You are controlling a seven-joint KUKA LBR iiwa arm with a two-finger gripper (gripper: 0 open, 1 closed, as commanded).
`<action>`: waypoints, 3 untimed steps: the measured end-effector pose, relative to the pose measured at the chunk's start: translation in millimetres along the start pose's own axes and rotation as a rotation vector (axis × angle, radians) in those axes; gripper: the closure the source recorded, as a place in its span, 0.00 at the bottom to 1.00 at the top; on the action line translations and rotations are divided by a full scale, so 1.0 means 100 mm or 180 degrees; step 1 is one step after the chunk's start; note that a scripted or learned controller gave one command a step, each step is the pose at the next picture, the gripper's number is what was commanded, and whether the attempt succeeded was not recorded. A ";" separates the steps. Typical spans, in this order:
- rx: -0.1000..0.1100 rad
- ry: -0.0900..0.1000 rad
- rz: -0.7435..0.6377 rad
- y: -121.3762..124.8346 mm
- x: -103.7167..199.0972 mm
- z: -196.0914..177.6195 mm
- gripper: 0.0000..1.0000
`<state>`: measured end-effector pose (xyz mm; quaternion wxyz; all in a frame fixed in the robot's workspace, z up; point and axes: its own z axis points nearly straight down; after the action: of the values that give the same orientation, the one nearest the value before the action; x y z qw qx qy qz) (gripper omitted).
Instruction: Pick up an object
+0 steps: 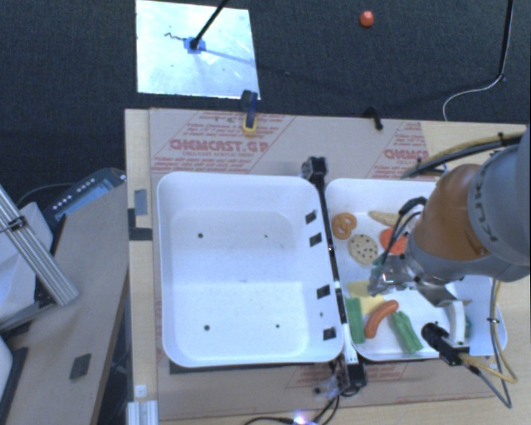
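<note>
Crowding is your main risk: the right bin [498, 336] packs food tight; the hand [383, 280] sits low among it, grip state you cannot tell; a descent may nudge the sausage [381, 318] or cookie [362, 247]; near wall close; left bin [241, 266] offers room.

Off to the left, the big white plastic bin [241, 266] sits flush against its neighbour, black clips along the shared edge. Under both lies a brown cardboard sheet [274, 137] with red printed lettering. Behind it, on the dark carpet, there's a shiny silver square plate [195, 50], and a small orange ball [367, 17] rests far back. A grey keypad device [83, 192] lies at left.
</note>
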<state>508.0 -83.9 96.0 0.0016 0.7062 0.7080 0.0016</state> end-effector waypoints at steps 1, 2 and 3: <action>-0.0003 -0.0002 0.0007 -0.20 0.00 0.11 1.00; -0.0018 -0.0007 -0.0014 0.52 -0.01 -0.31 1.00; 0.0018 0.0003 0.0009 -0.01 -0.02 0.13 1.00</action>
<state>507.2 -86.1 82.9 -0.0007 0.7072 0.7070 -0.0001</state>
